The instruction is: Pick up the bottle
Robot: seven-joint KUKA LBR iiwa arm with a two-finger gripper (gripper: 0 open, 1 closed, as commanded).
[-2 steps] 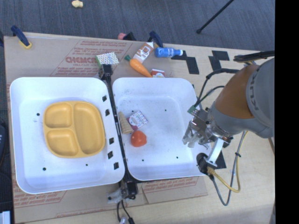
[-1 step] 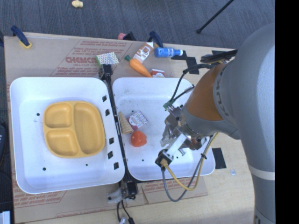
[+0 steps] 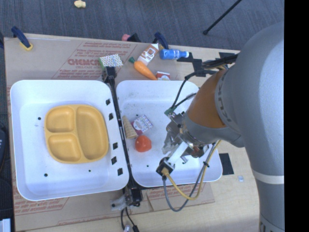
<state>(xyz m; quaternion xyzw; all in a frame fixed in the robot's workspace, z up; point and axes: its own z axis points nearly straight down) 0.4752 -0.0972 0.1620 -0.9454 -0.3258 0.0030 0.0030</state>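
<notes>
Arm (image 3: 241,95) comes in from the right over the right bin (image 3: 145,175), orange band above the wrist, grey bulk covering that bin's right half. Gripper (image 3: 170,141) sits low in the right bin, right of the tomato (image 3: 143,143); finger state cannot be told from this angle, and nothing is seen between them. Bottle (image 3: 173,54), blue, lies on its side on the cardboard (image 3: 72,57) behind the right bin, outside both bins, well apart from the gripper. Beside it: a white-and-orange bottle-like item (image 3: 147,54), a carrot (image 3: 144,70), a small red-and-white packet (image 3: 163,75). In the right bin near the divider: a tan cone-shaped piece (image 3: 129,127), a small red-and-white wrapper (image 3: 142,123), the tomato just below it. Left bin (image 3: 24,129) holds a yellow divided plate (image 3: 76,133). Yellow cable (image 3: 186,193) loops off the bin's front edge. Checkered block (image 3: 111,61) sits behind the bins' seam. Blue clamp (image 3: 21,37) at far left corner.
</notes>
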